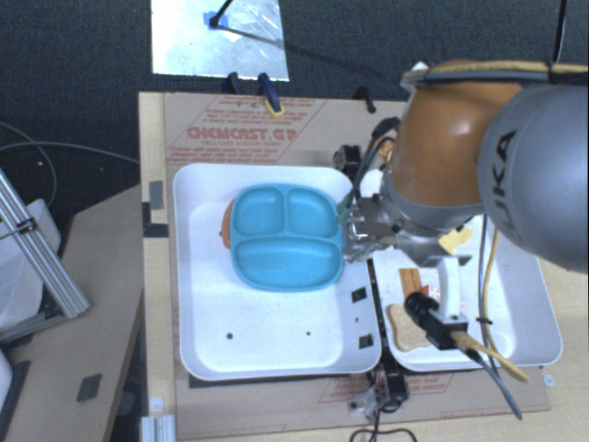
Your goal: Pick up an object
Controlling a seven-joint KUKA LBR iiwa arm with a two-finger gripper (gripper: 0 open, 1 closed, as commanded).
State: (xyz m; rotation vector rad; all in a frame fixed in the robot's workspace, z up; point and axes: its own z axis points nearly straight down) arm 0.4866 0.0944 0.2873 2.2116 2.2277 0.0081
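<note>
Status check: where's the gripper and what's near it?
Gripper at the blue divided plate's right rim, left bin. Nothing seen between its fingers. Toast slice in right bin.

The blue divided plate (pixel 285 238) looks like smooth moulded plastic with a soft sheen, and the two white bins (pixel 267 339) (pixel 538 330) have the same smooth, slightly glossy plastic look. Under them lies a sheet of matt brown cardboard (pixel 248 127) printed in red, on a pale wood-like bench (pixel 92 274), while the floor beyond is dark, rough carpet (pixel 74 53) bearing a shiny, crinkled foil-like sheet (pixel 219 26). The arm's casing (pixel 543 173) is satin grey with a glossy orange band (pixel 442 145), and the toast slice (pixel 408 330) looks matt and porous.
</note>
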